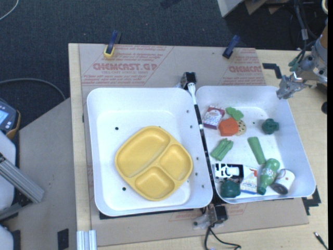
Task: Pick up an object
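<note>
left bin (99, 139): yellow divided plate (153, 162), too broad for the fingers. right bin (302, 160): small toy foods. best candidate is the green cylinder (256, 149), at 6 o'clock from bin centre; looks light, stiff, maybe slick, so grasp across mid-length. gripper (285, 90) hangs over the 1 o'clock corner; finger spread: cannot tell.
</note>
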Action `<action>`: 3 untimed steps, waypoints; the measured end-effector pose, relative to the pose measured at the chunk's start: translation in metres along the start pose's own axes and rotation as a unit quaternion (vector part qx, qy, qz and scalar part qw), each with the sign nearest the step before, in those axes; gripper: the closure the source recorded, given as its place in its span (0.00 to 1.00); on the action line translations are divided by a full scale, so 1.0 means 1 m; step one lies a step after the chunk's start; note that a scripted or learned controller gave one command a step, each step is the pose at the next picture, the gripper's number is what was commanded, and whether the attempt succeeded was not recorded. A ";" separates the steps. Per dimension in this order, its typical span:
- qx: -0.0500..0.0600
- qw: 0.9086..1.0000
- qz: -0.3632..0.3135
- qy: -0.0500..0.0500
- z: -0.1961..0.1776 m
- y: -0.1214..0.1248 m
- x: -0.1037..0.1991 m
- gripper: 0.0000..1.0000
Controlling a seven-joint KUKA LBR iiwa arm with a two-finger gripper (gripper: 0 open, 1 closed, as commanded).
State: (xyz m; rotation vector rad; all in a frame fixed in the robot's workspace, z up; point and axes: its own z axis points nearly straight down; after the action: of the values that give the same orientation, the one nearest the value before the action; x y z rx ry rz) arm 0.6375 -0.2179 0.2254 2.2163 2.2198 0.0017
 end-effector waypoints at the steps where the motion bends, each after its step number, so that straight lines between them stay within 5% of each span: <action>1: 0.003 1.000 -0.001 0.002 -0.008 -0.015 0.043 1.00; 3: 0.004 1.000 -0.001 0.002 -0.001 -0.053 0.133 1.00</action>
State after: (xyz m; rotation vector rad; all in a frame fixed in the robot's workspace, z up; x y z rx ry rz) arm 0.5840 -0.0849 0.2255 2.2215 2.2280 -0.0029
